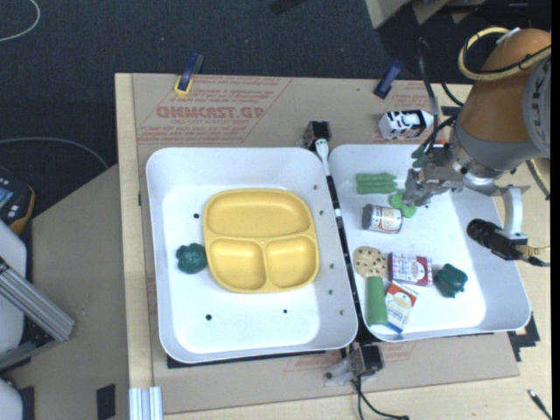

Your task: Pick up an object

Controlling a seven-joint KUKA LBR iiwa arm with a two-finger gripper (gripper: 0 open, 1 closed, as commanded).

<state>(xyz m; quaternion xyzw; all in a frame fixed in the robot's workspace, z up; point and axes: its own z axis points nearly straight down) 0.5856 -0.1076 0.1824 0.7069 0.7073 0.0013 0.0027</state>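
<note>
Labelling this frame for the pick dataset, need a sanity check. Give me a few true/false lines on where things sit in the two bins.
1. The yellow three-compartment plastic plate lies in the left white bin. True.
2. The small dark green lumpy toy sits on that plate. False: it lies beside the plate, on the bin floor.
3. The round speckled cookie lies in the right white bin. True.
4. The pincer hovers over the left bin. False: it is over the right bin, near the small grey can.
</note>
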